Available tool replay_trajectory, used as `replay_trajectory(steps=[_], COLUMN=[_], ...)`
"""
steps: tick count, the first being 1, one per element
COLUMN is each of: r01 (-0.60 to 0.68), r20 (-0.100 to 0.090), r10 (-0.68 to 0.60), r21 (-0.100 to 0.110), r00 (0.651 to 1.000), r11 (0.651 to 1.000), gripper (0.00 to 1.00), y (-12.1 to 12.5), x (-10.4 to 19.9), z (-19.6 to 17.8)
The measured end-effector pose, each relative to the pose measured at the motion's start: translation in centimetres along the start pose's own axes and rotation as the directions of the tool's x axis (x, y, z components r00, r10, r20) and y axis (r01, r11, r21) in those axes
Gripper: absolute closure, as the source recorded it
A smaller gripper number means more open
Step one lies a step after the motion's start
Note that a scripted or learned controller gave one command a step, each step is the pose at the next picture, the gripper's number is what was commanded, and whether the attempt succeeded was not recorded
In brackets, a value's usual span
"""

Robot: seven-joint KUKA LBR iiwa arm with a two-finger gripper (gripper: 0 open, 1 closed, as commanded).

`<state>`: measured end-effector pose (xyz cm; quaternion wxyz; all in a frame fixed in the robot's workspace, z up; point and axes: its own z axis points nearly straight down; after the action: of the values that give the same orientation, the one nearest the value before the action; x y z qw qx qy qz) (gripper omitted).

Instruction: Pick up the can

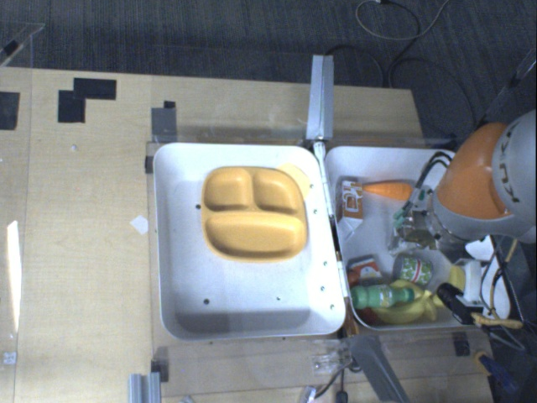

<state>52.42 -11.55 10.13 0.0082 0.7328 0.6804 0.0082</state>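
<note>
one can [414, 269], label unreadable, under claw [409, 235]

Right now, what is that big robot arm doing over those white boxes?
The grey arm with the orange band is reaching into the right white bin, and its gripper hangs just above a small green-and-white can. It is not holding the can yet. A green bottle, a yellow banana and an orange carrot lie nearby. The left white bin holds a yellow divided tray.
</note>
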Motion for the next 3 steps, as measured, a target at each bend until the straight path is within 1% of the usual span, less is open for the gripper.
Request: replay_trajectory(steps=[1, 2, 3], r01=[0.0, -0.038, -0.035], r20=[0.0, 0.005, 0.0], r10=[0.0, 0.038, 0.035], r21=[0.0, -0.002, -0.006], r00=[1.0, 0.999, 0.999], r11=[1.0, 0.999, 0.999], gripper=[0.0, 0.0, 1.0], y=[0.0, -3.1, -2.8], x=[0.0, 0.7, 1.0], z=[0.0, 1.0, -0.1])
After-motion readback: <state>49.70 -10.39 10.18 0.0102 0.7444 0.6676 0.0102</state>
